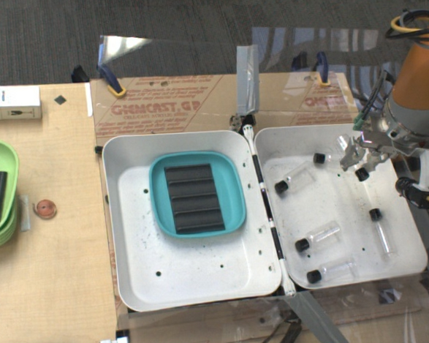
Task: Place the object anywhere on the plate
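You have nothing on the square teal plastic plate [198, 194] yet beyond its dark ribbed insert; it sits in the left white bin [134, 275], well left of the gripper [361, 157]. The gripper hangs over the right white bin [404, 264], its jaws hugging a clear black-capped vial [353, 161], though I cannot tell their state. More vials lie below and left of the jaws. Brown cardboard lines the wooden bench behind the bins.

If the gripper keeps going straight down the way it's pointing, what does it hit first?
Probably the black-capped clear vial lying just under the gripper in the right bin, though depth is hard to judge from this view.
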`<action>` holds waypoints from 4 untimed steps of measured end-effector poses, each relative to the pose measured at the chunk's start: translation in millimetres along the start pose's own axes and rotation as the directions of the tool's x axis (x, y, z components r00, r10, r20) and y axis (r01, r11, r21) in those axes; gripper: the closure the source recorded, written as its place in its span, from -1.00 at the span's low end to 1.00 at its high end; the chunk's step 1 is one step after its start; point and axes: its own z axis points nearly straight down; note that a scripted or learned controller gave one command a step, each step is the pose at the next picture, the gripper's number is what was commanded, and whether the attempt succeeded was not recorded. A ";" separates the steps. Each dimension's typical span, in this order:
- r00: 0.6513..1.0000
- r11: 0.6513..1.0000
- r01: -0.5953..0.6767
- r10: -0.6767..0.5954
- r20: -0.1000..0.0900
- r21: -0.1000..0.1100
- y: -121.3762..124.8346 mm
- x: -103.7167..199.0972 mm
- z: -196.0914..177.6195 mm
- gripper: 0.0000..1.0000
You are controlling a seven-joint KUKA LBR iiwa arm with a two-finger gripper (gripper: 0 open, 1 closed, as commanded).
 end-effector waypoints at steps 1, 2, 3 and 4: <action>1.000 1.000 0.000 0.000 0.000 0.000 0.1 -0.1 -0.2 -1.00; 0.998 0.998 -0.066 0.066 0.000 -0.001 -19.7 -29.9 -97.4 -1.00; 0.971 0.971 -0.240 0.240 0.001 0.001 -14.4 -48.0 -217.8 -1.00; 0.933 0.933 -0.360 0.360 0.000 0.000 -29.7 -56.5 -251.0 -1.00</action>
